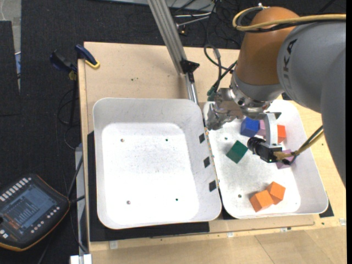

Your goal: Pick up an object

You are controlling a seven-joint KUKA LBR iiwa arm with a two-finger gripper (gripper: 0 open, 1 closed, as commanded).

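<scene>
In the right bin (308, 191) lie several blocks. A blue block (250, 127) sits near the bin's far side, with a green block (237, 151) just in front of it. Two orange blocks (261, 201) (276, 191) rest together near the front edge. A smaller orange piece (281, 132) and a pale purple piece (284, 162) lie at the right. My gripper (216, 120) hangs low over the bin's far left corner, left of the blue block and apart from the green one. The wrist hides much of it.
The left bin (104, 147) stands beside the right one, and their rims meet under my gripper. A slanted metal pole (168, 29) rises behind the bins. Blue and yellow clamps (82, 54) sit at the bench's far left corner. A teach pendant (27, 210) lies at lower left.
</scene>
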